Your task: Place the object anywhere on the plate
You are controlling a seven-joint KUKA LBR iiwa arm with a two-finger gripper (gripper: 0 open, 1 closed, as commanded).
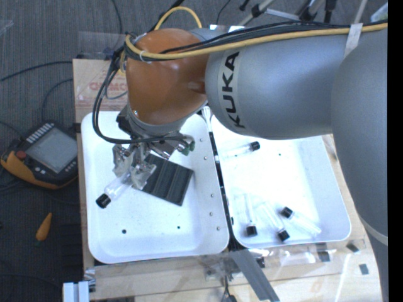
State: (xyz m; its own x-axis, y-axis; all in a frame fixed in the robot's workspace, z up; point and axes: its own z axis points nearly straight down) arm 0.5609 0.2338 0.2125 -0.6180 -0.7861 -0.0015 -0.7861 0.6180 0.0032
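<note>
- The KUKA arm (283, 80) reaches in from the right, its gripper (135, 168) low over the left bin (151, 241).
- A clear tube with a black cap (108, 194) lies at the gripper's tips, cap end pointing lower left; whether the gripper is clamped on it or merely beside it cannot be told.
- A dark ribbed plate (167, 181) sits tilted in the same bin, just right of the tube.
- The right bin (327, 168) holds several more clear, black-capped tubes (277, 219), one lying apart near its upper left (242, 148).
- A teach pendant (44, 155) rests on the floor left of the desk (302, 263).
</note>
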